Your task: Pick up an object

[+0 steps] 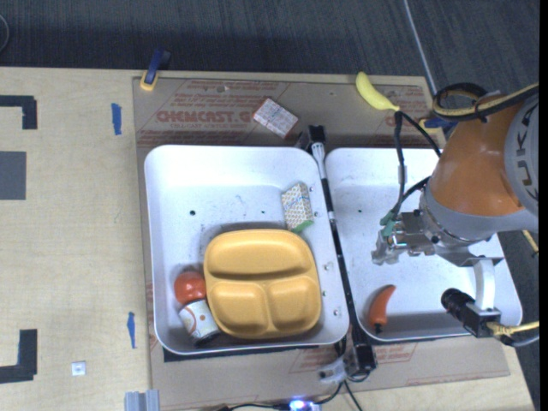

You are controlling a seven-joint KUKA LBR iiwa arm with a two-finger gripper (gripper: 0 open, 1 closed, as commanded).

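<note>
My gripper (pixel 387 245) hangs over the middle of the right bin (pixel 360 187), reaching in from the right. An orange pepper-shaped object (pixel 381 305) lies on that bin's floor near the front edge, a short way below the gripper and apart from it. In the left bin (pixel 171 187) a large yellow compartment tray (pixel 261 281) lies upside down. A small patterned box (pixel 296 205) stands just behind it. A red-orange ball (pixel 189 286) and a small white and orange can (pixel 198 318) sit at the tray's left.
A yellow banana (pixel 374 92) and a small patterned packet (pixel 274 116) lie on the cardboard behind the bins. A black marker-like object (pixel 317 139) rests at the back of the divide between the bins. A blue clamp (pixel 154 67) grips the board's far left corner.
</note>
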